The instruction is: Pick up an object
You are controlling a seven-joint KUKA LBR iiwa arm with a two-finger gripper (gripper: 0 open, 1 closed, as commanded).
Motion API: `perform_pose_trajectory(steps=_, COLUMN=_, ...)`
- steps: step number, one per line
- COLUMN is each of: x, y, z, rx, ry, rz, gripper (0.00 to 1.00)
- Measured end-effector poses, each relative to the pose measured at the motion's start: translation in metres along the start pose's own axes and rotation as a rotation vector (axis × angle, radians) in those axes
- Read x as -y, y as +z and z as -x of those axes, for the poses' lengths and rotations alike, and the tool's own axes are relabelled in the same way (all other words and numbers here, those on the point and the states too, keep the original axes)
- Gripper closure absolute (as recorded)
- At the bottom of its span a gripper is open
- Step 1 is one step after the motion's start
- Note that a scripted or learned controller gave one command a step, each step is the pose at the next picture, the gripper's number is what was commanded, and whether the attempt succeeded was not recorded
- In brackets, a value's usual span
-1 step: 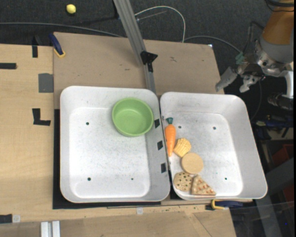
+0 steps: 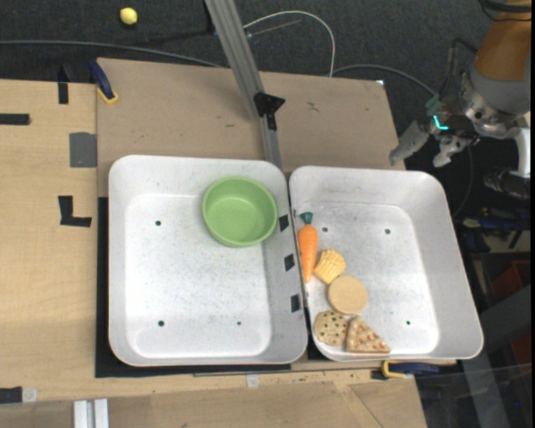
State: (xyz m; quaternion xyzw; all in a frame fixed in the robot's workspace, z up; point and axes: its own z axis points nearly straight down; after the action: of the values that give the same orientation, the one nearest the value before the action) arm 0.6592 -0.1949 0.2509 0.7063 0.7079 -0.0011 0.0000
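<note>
From my station I see the table [image 2: 187,114], a light wooden surface with a browner board laid across its middle. Two shallow white bins sit on it side by side, the left bin [image 2: 134,266] and the right bin [image 2: 428,266], touching along their inner edges. Black tape marks [image 2: 71,210] dot the table's left part, and a grey patch [image 2: 83,148] lies near them. A blue-and-yellow clamp [image 2: 102,82] grips the board's far left corner.
</note>
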Motion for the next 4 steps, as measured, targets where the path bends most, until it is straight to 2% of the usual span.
perform_pose_trajectory(steps=1, x=-0.005, y=0.063, z=0.000, rx=-0.002, ry=0.000, rz=-0.005, gripper=0.00)
perform_pose_trajectory(steps=3, x=0.004, y=0.165, z=0.002, rx=0.001, ry=-0.001, rz=-0.001, gripper=0.00)
perform_pose_trajectory(steps=4, x=0.003, y=0.152, z=0.001, rx=0.001, ry=-0.002, rz=0.000, gripper=1.00)
